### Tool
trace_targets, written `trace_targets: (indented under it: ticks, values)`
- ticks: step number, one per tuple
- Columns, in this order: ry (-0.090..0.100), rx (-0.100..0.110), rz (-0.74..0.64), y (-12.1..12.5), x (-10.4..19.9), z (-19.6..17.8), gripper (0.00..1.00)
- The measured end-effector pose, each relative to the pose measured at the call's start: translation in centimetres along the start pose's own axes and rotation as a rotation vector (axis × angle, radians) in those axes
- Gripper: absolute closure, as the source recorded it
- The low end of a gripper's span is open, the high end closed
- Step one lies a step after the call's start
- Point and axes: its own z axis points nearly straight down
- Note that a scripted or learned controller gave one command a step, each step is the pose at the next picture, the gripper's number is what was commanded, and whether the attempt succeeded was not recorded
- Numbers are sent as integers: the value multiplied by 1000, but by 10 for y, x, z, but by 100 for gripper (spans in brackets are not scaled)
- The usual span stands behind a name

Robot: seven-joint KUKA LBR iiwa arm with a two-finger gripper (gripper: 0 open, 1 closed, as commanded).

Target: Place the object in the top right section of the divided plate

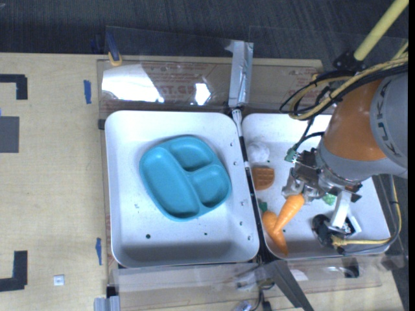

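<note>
Right white bin (369, 238) lay under the hand (295, 188). A brown piece (262, 175) sat just left of the hand, with a white lump (259, 152) above and left of it. A small green bit (262, 206) and an orange piece (277, 237) lay below and left. Left white bin (123, 173) stood well left on the wooden surface (52, 173), which bore blue tape marks (87, 91).

Bench (45, 173): pale wood-grain surface, lying across the left and centre of the scene, carrying black angular markings (16, 86) at its left edge and small blue tape strips (87, 91). Floor (194, 5): dark carpet-like covering, running along the far side. Clear plastic sheet (162, 76): standing at the far edge of the bins, catching bright reflections of overhead light. Metal bracket (240, 73): rising at the far side between the bins.
</note>
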Motion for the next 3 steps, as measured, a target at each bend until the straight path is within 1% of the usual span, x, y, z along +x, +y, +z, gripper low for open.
trace_targets:
  ticks: [1,2,3]
  values:
    - [0,-3,-15,-2,-13,-58,100]
    - [-1,-1,-77,53,61,-47,100]
    - [-2,4,-77,6,28,13,100]
